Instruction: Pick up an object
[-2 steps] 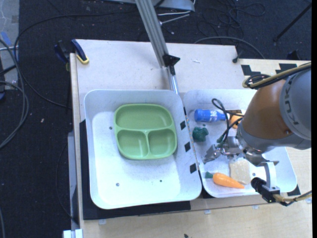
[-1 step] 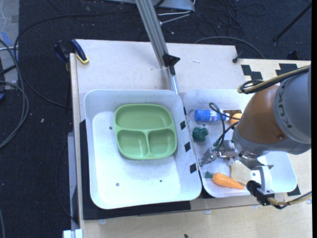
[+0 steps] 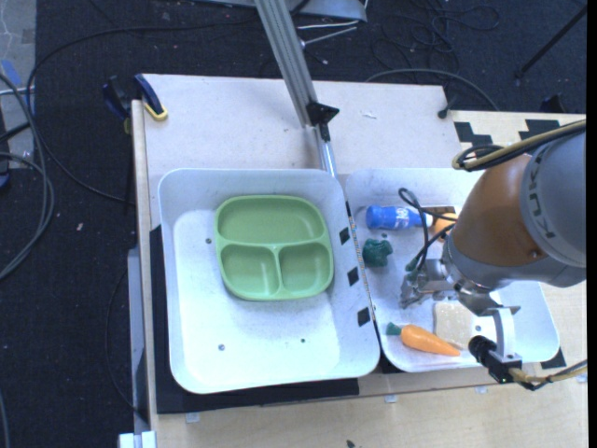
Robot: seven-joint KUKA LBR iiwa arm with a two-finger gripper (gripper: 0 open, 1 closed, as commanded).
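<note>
In the right bin (image 3: pixel 546 320) lie a blue bottle (image 3: pixel 392 217) on its side at the back, a small dark green object (image 3: pixel 377 251) near the left wall, and an orange carrot (image 3: pixel 429 341) with a green tip at the front. A pale beige slab (image 3: pixel 449 320) sits just behind the carrot, partly under the arm. My gripper (image 3: pixel 413 290) hangs low over the bin's middle, between the green object and the carrot, right of both. The orange wrist band (image 3: pixel 494 217) and grey body cover the bin's right half.
The left bin (image 3: pixel 187 278) holds a light green divided plate (image 3: pixel 275 247). A slanted metal pole (image 3: pixel 294 59) crosses the back of the bench down to the bins' shared edge. Black cables (image 3: pixel 415 208) loop beside the bottle. A blue and yellow tool (image 3: pixel 149 96) lies at the bench's back left corner.
</note>
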